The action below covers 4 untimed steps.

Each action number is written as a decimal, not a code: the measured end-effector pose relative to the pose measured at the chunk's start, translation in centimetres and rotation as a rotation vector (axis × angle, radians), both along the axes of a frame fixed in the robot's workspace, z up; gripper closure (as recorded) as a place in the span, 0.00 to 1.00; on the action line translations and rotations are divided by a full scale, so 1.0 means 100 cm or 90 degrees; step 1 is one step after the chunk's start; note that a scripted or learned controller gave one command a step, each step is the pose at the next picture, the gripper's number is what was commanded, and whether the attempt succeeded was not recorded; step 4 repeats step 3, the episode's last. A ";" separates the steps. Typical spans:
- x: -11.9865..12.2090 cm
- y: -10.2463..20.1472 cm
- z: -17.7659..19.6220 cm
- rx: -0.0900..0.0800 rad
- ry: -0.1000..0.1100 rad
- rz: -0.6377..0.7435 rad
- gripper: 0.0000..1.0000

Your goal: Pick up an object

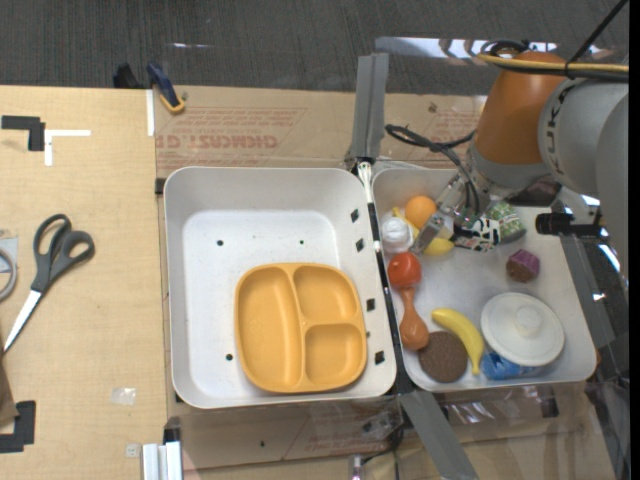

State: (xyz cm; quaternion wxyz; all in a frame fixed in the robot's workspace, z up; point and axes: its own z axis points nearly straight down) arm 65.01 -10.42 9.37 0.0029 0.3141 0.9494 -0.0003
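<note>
Two bins — claw (447, 220) low by right bin's (575, 268) back wall, perhaps touching orange (420, 209).

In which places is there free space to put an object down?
Free: the left white bin behind and left of the yellow divided plate; a small patch between the banana and the purple object. The right bin's far-left corner is crowded.

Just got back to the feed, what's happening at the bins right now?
The arm has reached from the right into the right bin, with its gripper low over the back corner among the orange, the white bottle and a black-and-white toy. I can't tell whether it holds anything. The banana, white lid and brown disc lie untouched nearer the front. The left bin holds a yellow tray.
</note>
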 end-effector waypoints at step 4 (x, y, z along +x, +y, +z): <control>-0.023 0.111 0.148 0.001 0.002 -0.086 1.00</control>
